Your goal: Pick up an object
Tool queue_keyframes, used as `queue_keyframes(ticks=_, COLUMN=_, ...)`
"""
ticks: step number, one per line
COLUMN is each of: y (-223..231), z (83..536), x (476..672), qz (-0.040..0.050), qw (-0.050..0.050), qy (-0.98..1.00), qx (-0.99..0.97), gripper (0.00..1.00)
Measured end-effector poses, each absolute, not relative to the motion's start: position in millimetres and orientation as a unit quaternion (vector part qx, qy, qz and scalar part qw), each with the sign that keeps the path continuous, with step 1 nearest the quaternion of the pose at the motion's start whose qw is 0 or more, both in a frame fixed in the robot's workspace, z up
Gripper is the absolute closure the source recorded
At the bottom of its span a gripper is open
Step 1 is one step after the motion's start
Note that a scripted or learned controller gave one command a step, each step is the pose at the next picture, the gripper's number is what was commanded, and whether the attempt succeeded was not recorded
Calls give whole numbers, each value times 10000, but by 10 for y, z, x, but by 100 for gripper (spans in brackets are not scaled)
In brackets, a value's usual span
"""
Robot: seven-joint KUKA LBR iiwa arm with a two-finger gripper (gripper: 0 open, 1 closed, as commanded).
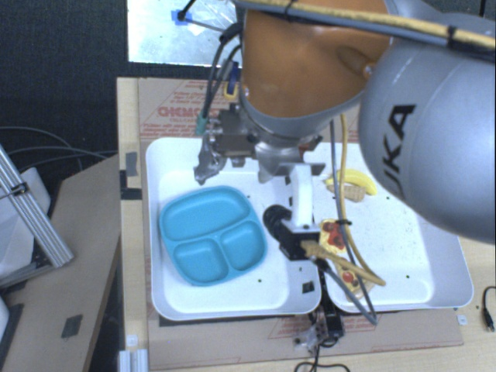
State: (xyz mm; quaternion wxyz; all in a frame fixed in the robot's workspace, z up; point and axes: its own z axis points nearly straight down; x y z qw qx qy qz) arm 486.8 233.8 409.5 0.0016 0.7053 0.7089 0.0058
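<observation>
Grey arm (pixel 418 107), orange band, covers much of both white bins (pixel 232 304). Blue divided plate (pixel 212 235) lies flat in left bin. Gripper (pixel 208 169) hangs just above plate's far edge; finger spread — cannot tell. Yellow banana (pixel 353 184) right of plate, in other bin, partly behind cables.

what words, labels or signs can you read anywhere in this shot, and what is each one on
"KA": large dark letters on the grey arm housing, the tail of a brand name cut off by the arm's curve.
Red print on the brown cardboard sheet behind the two white bins: too blurred to read.
Blue three-compartment plastic tray: no text.
</observation>
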Motion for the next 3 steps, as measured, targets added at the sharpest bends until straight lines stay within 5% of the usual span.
queue_keyframes(ticks=1, y=2346, z=4520, x=5354, qz=31, qw=11, qy=7074, qx=7068, gripper=0)
queue_keyframes(ticks=2, y=2284, z=2380, x=5547, qz=-23, qw=-11, qy=7069, qx=7074, gripper=0)
queue_keyframes(ticks=3, y=2351, z=3741, x=4858, qz=19, qw=2, qy=7094, qx=7048, gripper=0)
